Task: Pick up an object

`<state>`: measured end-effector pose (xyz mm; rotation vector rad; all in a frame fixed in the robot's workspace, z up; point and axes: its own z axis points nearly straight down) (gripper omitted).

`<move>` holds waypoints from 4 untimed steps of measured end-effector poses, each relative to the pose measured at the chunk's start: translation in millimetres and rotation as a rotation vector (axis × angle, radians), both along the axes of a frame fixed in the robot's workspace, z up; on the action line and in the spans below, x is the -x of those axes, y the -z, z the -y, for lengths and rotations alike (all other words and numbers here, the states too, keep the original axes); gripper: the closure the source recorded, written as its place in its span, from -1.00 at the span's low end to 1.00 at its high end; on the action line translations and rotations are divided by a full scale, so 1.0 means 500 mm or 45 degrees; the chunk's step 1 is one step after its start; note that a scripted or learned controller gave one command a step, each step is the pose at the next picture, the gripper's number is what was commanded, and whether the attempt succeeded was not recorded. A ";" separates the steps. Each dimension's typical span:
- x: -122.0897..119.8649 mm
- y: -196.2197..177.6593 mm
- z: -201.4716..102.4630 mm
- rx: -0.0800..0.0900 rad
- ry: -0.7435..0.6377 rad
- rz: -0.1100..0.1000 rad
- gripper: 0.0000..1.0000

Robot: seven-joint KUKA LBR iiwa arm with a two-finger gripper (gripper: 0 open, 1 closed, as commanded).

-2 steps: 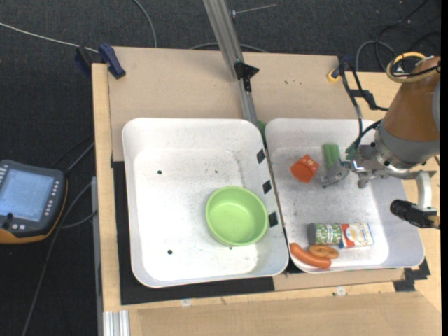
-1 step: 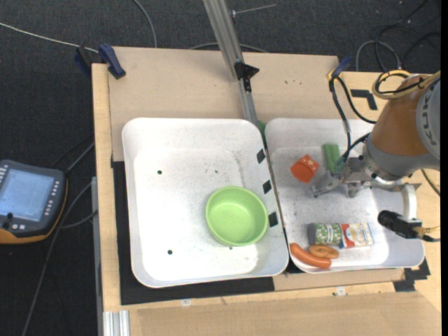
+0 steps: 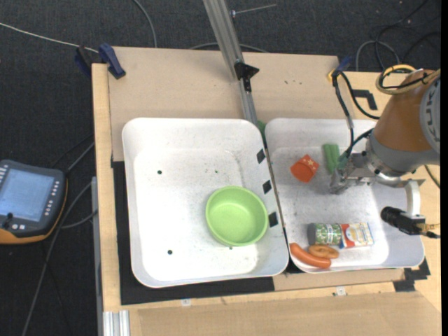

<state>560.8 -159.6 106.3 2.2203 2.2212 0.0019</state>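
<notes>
Right bin (image 3: 294, 135) taken as landmark. Just left of it, touching along the shared edge, the left bin (image 3: 140, 145), with black clips (image 3: 266, 186) along the seam. A green bowl (image 3: 236, 215) sits upright in the left bin's near right part, close to the seam. A metal pole (image 3: 227, 37) slants down from above to the bins' far junction. Well left of both bins, off the bench, a handheld pendant (image 3: 28, 198) with a screen. Cables (image 3: 350, 107) trail over the right bin's far right corner.

Arm (image 3: 406, 128) enters from the right over the right bin, orange band above the wrist, wrist angled down toward the bin's middle. Gripper (image 3: 341, 183) low over the bin floor; fingers too small and blurred to read, so cannot tell their state.

In the right bin: orange-red cup-like object (image 3: 304, 168) just left of the gripper, apart from it; green block (image 3: 330, 155) at the gripper's far side, very near; printed packet (image 3: 341, 234) toward the near wall; red sausage-shaped item (image 3: 310, 256) at the near left corner, beside the packet.
</notes>
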 end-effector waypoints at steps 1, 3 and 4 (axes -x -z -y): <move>0.001 -0.125 0.004 0.002 0.000 0.005 1.00; -0.032 -0.235 -0.104 -0.001 -0.006 0.000 1.00; -0.050 -0.260 -0.210 -0.002 -0.005 0.000 1.00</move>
